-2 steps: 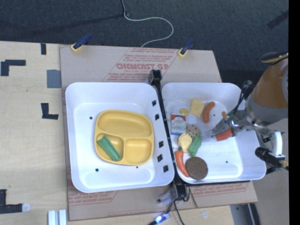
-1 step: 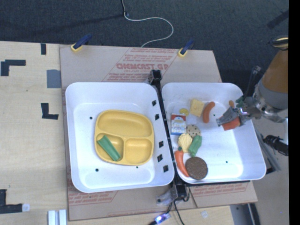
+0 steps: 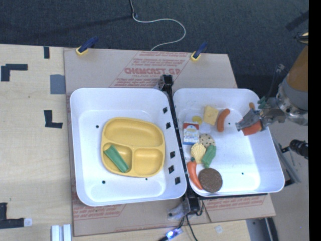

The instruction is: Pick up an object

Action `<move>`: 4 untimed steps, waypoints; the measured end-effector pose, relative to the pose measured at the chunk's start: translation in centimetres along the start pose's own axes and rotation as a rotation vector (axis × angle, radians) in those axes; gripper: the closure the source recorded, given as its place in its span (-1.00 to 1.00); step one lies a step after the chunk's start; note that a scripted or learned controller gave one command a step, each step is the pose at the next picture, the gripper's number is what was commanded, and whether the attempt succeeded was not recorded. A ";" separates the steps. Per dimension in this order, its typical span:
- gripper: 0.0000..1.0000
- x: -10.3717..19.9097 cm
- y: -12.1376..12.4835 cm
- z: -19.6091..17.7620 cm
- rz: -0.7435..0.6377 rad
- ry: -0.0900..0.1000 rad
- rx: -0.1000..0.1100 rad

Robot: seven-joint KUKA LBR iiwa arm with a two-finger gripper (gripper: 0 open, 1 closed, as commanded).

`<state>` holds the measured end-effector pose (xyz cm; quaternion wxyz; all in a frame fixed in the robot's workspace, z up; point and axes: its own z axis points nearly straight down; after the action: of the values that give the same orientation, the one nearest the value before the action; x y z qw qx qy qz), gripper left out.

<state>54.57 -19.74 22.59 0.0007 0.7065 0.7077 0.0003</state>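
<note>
Gripper (image 3: 249,125) at right bin's (image 3: 261,177) edge w/ orange-red piece (image 3: 253,128) between fingers.

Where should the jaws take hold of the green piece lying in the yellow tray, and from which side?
Probably from above, across the middle of the green piece. It lies flat and slanted in the yellow tray's left compartment, so set the jaws across its narrow width, clear of the divider ridges.

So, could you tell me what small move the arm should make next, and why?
Probably lift straight up a little. The end effector sits over the right bin's right side with a red-orange piece at its tip, apart from the hot dog and cheese wedge. A short rise would show whether the piece really comes along; the grip itself is unclear.
</note>
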 end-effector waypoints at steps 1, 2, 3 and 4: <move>1.00 6.0 2.0 -0.5 -0.006 0.003 0.002; 1.00 11.1 4.6 -0.8 -0.006 0.002 0.002; 1.00 15.8 5.7 0.9 -0.004 0.002 0.005; 1.00 17.2 6.3 0.9 -0.001 0.001 0.003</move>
<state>60.80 -2.55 21.72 -0.0005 0.7062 0.7080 -0.0006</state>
